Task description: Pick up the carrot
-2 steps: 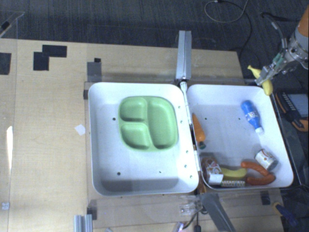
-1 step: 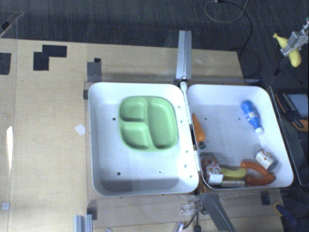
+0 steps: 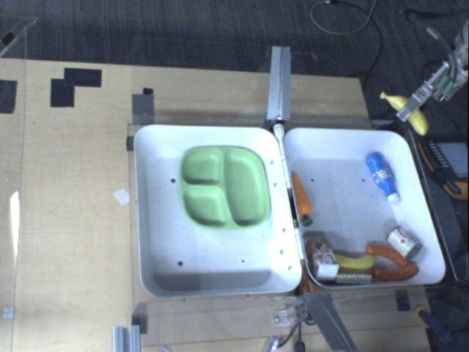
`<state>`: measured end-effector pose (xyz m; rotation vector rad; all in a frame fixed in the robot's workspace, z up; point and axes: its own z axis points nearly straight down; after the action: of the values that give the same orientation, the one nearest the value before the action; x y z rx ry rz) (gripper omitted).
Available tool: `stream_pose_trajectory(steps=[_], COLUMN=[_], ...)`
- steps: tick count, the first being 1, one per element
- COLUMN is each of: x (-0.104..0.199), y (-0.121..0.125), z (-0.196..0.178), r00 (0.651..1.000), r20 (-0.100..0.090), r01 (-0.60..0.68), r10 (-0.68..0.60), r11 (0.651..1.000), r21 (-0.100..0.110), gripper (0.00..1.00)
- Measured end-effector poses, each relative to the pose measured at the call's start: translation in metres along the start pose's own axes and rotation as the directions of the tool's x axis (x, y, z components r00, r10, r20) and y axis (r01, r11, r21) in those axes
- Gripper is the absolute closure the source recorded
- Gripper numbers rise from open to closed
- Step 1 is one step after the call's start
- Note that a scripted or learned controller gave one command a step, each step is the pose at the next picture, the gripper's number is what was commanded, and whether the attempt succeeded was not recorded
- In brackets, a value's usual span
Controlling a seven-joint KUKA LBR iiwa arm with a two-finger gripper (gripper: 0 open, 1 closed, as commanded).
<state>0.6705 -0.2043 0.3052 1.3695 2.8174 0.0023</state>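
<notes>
Dark grey carpet floor [image 3: 183, 9] spans the top of the frame, with a black cable [image 3: 359, 13] looping at upper right. Below it lies a light wooden bench top [image 3: 66, 218] bearing black square markings [image 3: 73, 85] at upper left. A metal post [image 3: 279, 83] stands at centre top.

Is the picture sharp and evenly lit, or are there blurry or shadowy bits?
Camera view: soft and a little grainy throughout; the left bin has a grey shadow along its near wall; the carrot by the right bin's left wall is small and fuzzy; the gripper at top right looks blurred.
</notes>
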Motion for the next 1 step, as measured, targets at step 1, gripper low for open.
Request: stream_pose_trajectory(steps=[1], x=[0.0039], y=[-0.0053], z=[0.0183], r00=[0.895], r20=[0.002], r01=[0.447], r10=[-0.447], r11=[0.895], r21=[-0.002], gripper=[1.00])
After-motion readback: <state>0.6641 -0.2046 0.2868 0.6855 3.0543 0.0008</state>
